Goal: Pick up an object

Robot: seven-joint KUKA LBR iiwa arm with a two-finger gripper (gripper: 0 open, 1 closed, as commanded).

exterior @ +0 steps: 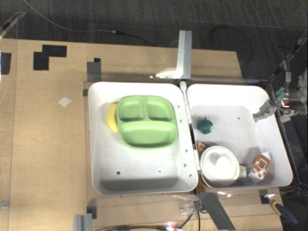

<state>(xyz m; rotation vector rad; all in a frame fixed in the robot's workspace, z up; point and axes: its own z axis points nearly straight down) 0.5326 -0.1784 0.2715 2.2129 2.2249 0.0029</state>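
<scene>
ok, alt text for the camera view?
Two white bins side by side: the left bin holds a green divided plate over a yellow item; the right bin holds a white bowl, a small green object and an orange-and-white packet.

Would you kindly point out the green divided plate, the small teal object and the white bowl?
green divided plate (146,121), camera view, central ridge.
small teal object (206,125), camera view, its middle.
white bowl (219,164), camera view, inner floor.

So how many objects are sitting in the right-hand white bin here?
3: a small teal object near the bin's left wall, a round white bowl at the front, and an orange-and-white patterned item front right. More may hide behind the bowl.
</scene>
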